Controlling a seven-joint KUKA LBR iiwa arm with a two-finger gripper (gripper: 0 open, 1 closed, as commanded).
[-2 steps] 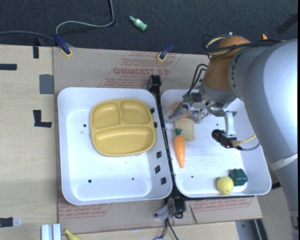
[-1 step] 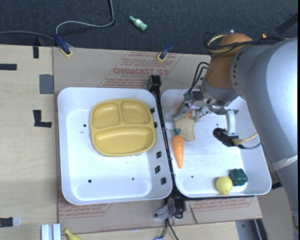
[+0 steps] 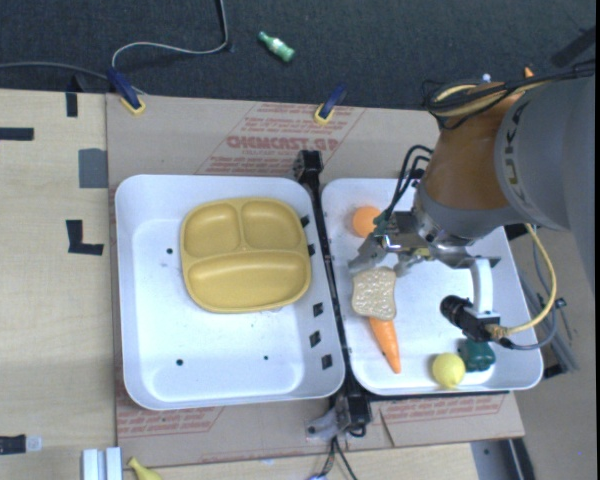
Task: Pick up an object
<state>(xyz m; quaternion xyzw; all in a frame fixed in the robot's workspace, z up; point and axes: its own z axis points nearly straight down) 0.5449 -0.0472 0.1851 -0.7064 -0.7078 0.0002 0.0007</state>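
Robotics lab bench, staged for testing. Sheet of printed cardboard [image 3: 280, 143] clamped down by blue-and-yellow clips [image 3: 128, 95] along the upper edge. Two white bins [image 3: 145, 298] side by side at centre, toy food in the right one. Loose cable [image 3: 170, 48] trailing over dark carpet [image 3: 400, 28] at top. Black tape marks [image 3: 80, 238] at left.

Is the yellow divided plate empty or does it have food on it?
Empty. The plate in the left bin shows bare compartments; the bread and carrot lie in the right bin.
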